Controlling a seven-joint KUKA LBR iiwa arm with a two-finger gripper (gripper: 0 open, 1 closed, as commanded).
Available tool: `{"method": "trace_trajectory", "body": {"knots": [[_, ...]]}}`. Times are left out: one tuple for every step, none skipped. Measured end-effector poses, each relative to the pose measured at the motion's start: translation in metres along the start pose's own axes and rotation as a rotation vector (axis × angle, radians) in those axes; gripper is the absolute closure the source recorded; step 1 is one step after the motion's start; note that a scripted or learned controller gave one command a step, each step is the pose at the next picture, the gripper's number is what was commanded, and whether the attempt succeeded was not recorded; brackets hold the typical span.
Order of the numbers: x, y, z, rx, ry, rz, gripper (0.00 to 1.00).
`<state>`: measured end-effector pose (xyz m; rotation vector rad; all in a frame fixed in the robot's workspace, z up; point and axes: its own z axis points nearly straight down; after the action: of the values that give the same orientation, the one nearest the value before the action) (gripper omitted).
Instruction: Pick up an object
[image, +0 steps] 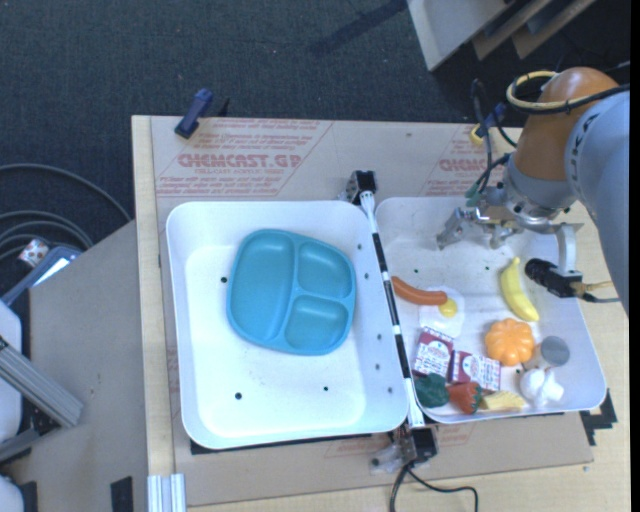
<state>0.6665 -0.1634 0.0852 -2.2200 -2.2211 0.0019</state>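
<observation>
My gripper (471, 229) hangs over the back of the right bin (420, 225), open, with nothing between its fingers. The toys lie in front of it. A yellow banana (517, 290) lies to its front right and a red sausage (418, 293) to its front left, next to a small fried egg (447, 307). An orange pumpkin (510, 341) sits further forward. Two red and white cartons (433, 352) lie near the bin's front left, beside a strawberry (463, 397) and a green piece (430, 388).
The left bin (200, 390) holds a blue divided plate (292, 292). A grey disc (553, 351), a white garlic bulb (540, 383) and a yellow corn piece (502, 402) lie at the right bin's front right. A black clip (363, 185) sits between the bins at the back.
</observation>
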Motion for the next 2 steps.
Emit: {"method": "trace_trajectory", "body": {"knots": [[0.0011, -0.0001, 0.0, 0.0, 0.0, 0.0, 0.0], [0.0071, -0.0001, 0.0001, 0.001, 0.0, 0.0, 0.0]]}}
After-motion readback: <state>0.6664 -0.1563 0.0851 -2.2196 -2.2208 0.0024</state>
